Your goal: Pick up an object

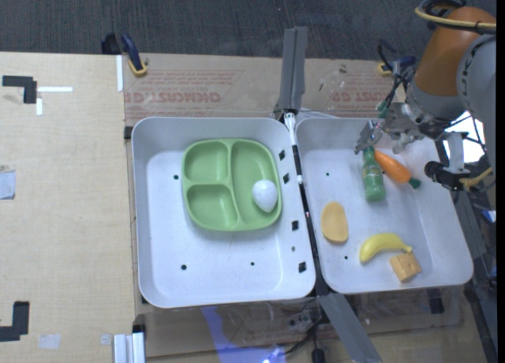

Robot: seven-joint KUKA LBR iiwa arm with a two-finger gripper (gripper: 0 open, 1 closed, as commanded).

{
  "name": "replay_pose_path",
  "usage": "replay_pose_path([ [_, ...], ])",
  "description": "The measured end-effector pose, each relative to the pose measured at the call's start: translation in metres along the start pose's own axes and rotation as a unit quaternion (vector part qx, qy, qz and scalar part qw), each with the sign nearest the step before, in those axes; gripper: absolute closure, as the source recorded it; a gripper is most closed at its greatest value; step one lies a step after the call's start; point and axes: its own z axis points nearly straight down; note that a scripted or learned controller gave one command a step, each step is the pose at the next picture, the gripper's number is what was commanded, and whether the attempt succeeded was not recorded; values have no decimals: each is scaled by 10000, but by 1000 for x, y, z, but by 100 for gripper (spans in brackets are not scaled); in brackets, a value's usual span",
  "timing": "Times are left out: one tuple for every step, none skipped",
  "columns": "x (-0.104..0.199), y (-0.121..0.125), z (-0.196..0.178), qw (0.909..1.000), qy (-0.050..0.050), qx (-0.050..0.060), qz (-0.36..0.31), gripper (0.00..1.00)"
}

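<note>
Two white bins lie side by side; our interest is the right bin (442, 271), where the loose pieces sit. The gripper (371, 142) hangs at that bin's far side, low over the top of a green bottle (373, 180) that lies roughly along the bin's depth, its cap end toward the gripper. An orange carrot (394, 167) lies just beside the bottle, touching or nearly touching its upper right.

We cannot tell how the gripper is set: the tool end is dark and small against the arm (454, 54), and we see nothing clearly caught in it. So we count no object as held.

Other candidates, nearer the front of the same bin: a tan oval piece (335, 222) near the left wall, a banana (383, 246) to its right, and a small tan block (405, 266) touching the banana's right end.

The left bin (158, 259) carries a green divided tray (231, 185) with a white egg (265, 194) in its right compartment, well apart from the arm.

Our judgement: the step in hand is the approach or the descent onto the bottle's top end. The next move calls for a clean closure on the bottle alone. The carrot crowds one side and may be nudged or pinched along with it. A round bottle lying flat may also roll away.
</note>
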Motion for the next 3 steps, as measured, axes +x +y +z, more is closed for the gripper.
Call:
replay_pose_path([
  [3, 0, 30, 9986, 10, 2, -523, 0],
  [-6, 0, 2, 9915, 7, -8, -1301, 0],
  [10, -7, 30, 9824, 13, -3, -1866, 0],
])
